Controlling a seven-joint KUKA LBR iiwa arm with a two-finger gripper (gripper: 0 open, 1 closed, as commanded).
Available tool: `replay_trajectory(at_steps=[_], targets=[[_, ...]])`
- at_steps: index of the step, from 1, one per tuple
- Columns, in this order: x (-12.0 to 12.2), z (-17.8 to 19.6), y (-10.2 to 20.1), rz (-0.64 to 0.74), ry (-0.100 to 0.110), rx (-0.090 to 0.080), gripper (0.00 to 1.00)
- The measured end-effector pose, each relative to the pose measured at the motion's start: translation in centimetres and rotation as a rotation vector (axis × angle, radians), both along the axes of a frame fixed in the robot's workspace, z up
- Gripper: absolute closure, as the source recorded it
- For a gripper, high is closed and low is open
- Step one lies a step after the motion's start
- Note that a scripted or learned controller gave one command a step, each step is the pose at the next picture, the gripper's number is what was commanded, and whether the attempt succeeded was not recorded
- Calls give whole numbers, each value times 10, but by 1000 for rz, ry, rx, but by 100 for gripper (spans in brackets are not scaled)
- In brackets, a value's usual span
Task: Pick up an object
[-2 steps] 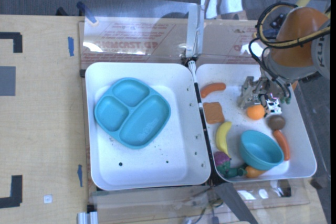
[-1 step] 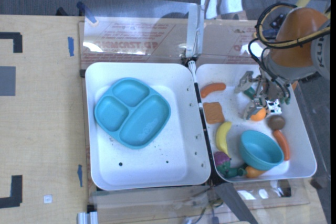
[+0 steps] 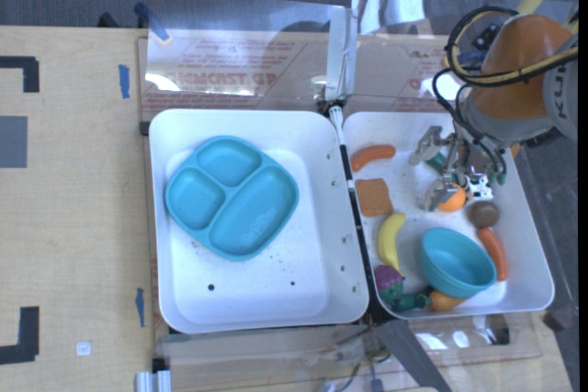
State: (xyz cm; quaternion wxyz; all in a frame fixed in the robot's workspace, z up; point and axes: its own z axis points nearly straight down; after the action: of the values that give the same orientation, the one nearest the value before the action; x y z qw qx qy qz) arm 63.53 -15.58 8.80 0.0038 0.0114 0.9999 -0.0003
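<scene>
So we've got the gripper (image 3: 447, 172) down in the right bin (image 3: 533, 289), near its far right corner. Its metal fingers look spread apart, and a small orange piece (image 3: 450, 200) sits right at the lower fingertip, touching or nearly so. We can't say it's actually pinched between them, so we're not calling it a grasp.

Just beside that, toward the right rim, there's a brown round thing (image 3: 483, 214) and an orange carrot-like piece (image 3: 494, 252). A blue bowl (image 3: 455, 260) sits near the front edge, a yellow banana (image 3: 391, 237) and a tan square piece (image 3: 374, 196) by the left wall, an orange sausage shape (image 3: 372, 156) further back.

What worries us: everything's packed tight, so closing could squirt the orange piece sideways, or catch the brown thing too.

The left bin (image 3: 184, 308) carries a blue divided plate (image 3: 232, 196). Both bins rest on a light wooden bench (image 3: 69, 225) over grey carpet.
</scene>
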Motion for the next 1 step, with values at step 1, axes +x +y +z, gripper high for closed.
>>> replay_trajectory(at_steps=[1], targets=[[-60,1,-42,-66,-1,-2,0]])
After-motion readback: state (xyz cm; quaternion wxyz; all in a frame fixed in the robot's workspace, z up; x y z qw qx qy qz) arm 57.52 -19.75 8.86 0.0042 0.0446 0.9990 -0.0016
